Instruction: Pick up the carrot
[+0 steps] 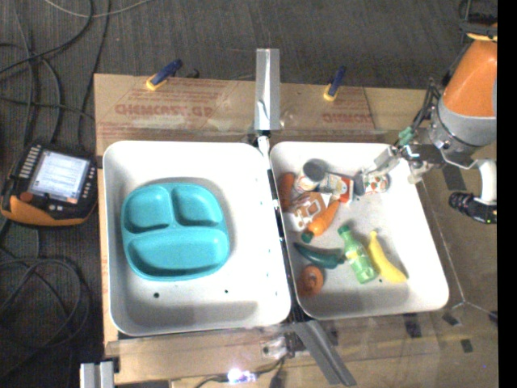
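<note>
Two white bins are being seen side by side on a brown bench (186,103). The left bin (129,297) is being taken up by a blue plate (178,229) with three parts. The right bin (428,289) is being filled with toy food.

The carrot (323,217) is being seen near the middle of the right bin. It is orange and it is lying on a slant, with its thin end pointing down and to the left. A white and brown packet (304,209) is lying just beside it on the left. A red and white thing (335,187) is lying just above it.

Below the carrot, a dark green pepper (320,255) is being seen. A green bottle (358,257) is lying next to a yellow banana (386,262). A small brown round thing (312,277) is sitting near the front of the bin. A long orange-brown thing (287,191) is lying by the left wall. A grey cup (314,170) is sitting near the back.

The arm (472,95) is being reached in from the right. The gripper (376,175) is being held over the back part of the right bin, apart from the carrot, up and to the right of it. Nothing can be made out between its fingers, and how far they are being opened cannot be told, because they are small and blurry.

A black and orange screen box (48,183) is lying on the floor to the left.
</note>
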